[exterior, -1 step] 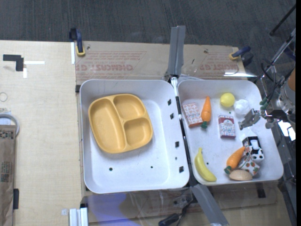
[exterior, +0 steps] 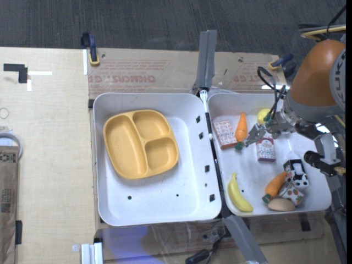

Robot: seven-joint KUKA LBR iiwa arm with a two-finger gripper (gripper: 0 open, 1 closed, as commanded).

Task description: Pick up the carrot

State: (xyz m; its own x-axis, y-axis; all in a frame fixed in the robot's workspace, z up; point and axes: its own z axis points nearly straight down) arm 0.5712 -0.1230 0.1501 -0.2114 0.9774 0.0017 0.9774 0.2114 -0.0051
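The gripper (exterior: 254, 135) hangs low in the right bin (exterior: 308, 207), its grey metal fingers (exterior: 252, 138) spread, nothing between them. Just at their 10 o'clock lies the carrot (exterior: 241, 126), a smooth orange cone, green stub nearest the fingers. A printed card (exterior: 224, 132) touches its 9 o'clock side; a small carton (exterior: 266, 149), text unreadable, sits at the fingers' 4 o'clock. A curved banana (exterior: 238, 193) lies toward 6 o'clock, with bare white floor between. The left bin (exterior: 154, 202) holds a yellow divided plate (exterior: 141, 143). Faint red lettering on the counter's cardboard (exterior: 148, 70) is illegible.
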